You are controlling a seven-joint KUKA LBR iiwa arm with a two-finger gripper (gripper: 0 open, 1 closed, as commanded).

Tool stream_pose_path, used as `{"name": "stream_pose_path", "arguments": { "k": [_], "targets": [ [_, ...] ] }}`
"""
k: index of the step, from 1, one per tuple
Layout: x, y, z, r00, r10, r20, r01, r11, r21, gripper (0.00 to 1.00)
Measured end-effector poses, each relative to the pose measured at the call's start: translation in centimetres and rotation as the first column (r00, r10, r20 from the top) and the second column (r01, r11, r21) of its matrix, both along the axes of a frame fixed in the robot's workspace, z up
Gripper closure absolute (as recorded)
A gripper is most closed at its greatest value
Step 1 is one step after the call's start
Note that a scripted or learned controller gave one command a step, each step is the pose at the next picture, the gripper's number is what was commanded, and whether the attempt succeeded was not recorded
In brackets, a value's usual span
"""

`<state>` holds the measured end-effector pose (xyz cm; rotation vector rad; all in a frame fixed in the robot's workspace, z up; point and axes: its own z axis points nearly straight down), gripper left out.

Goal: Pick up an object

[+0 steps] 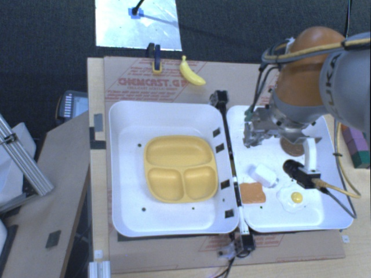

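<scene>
1. The gripper hangs over the back left part of the right bin. Nothing shows in its grasp, and I cannot tell whether it is released or clenched.
2. Nearest to it, toward the front of that bin, lies a small white block, rounded and set at a slant.
3. Just in front of the block is a flat orange square slab, close to the bin's left wall.
4. To the right of the slab sits a toy fried egg, white with a yellow yolk.
5. A brown disc is partly hidden under the wrist.
6. These pieces crowd the right bin's front left. Its front right floor is bare.
7. The left bin holds a yellow divided plate in its middle, with bare floor all round it.
8. A toy banana lies outside the bins on the cardboard sheet behind them.
</scene>
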<state>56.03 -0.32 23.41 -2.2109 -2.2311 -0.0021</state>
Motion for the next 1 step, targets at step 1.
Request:
{"name": "stream_pose_path", "arguments": {
  "k": [1],
  "targets": [
    [0.31, 6.17, -0.87, 1.0, 0.001, 0.001, -0.001, 1.0, 0.0, 1.0]
  ]
}}
